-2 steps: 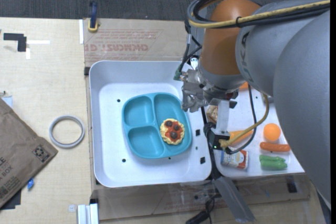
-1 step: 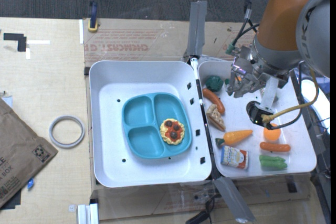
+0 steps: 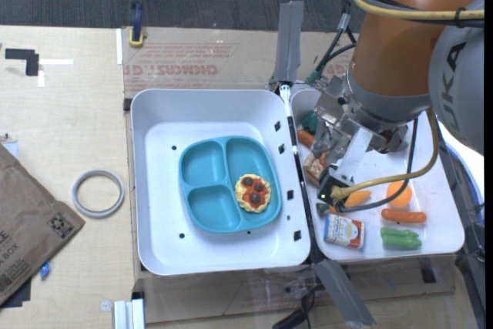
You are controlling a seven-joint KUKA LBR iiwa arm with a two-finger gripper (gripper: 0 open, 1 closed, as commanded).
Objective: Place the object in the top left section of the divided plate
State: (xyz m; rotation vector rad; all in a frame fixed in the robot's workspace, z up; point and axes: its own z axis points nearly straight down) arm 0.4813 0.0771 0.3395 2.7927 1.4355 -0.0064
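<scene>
Notably, the divided plate has its long compartment rightward.

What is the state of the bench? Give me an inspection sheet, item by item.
Surface: two white bins side by side, left bin and right bin.
Job's things: blue divided plate in the left bin; toy pizza lies in its right section, not the top left section.
Clutter: right bin holds a small carton, green pepper, orange sausage and other toy foods.
Grippers: tool over the right bin.
Cables: yellow cable loops around the arm's orange band.
Surroundings: tape ring and cardboard box left of the bins.
</scene>
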